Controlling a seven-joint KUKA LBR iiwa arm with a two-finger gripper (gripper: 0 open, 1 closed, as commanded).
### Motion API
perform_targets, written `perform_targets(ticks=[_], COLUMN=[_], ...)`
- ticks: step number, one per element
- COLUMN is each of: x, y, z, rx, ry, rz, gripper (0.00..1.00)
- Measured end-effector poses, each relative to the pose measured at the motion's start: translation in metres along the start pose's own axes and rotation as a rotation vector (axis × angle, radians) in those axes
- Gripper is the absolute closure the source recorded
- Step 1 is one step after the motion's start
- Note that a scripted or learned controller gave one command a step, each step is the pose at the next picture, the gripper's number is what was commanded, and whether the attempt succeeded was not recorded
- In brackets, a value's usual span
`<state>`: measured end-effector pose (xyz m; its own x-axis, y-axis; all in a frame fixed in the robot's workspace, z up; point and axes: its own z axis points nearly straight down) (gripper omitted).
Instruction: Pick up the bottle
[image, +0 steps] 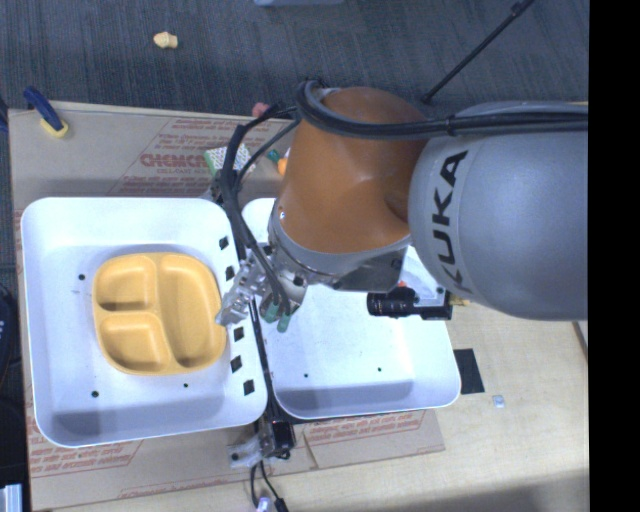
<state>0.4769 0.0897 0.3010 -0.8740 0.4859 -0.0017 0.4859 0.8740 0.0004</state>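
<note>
My gripper (258, 304) hangs low over the left edge of the right bin (340, 395), close to the rim it shares with the left bin (60, 400). A small greenish piece (279, 320) shows at its tip; I cannot tell whether this belongs to the gripper or to an object. The arm's orange band (345, 170) and grey body (500, 210) cover most of the right bin's upper half, hiding what lies beneath them.
A yellow divided plate (158, 310) lies in the middle of the left bin. Both bins rest on cardboard (150, 150). A black cable (240, 200) runs down the arm to the gripper. A blue and yellow item (45, 112) lies at the far left.
</note>
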Motion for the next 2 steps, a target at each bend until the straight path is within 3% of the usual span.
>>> perform_targets(ticks=[1,2], x=[0.03,0.01], y=[0.052,0.017], z=[0.072,0.078], rx=[0.002,0.002], ry=[0.004,0.004], rz=[-0.108,-0.38], gripper=[1.0,1.0])
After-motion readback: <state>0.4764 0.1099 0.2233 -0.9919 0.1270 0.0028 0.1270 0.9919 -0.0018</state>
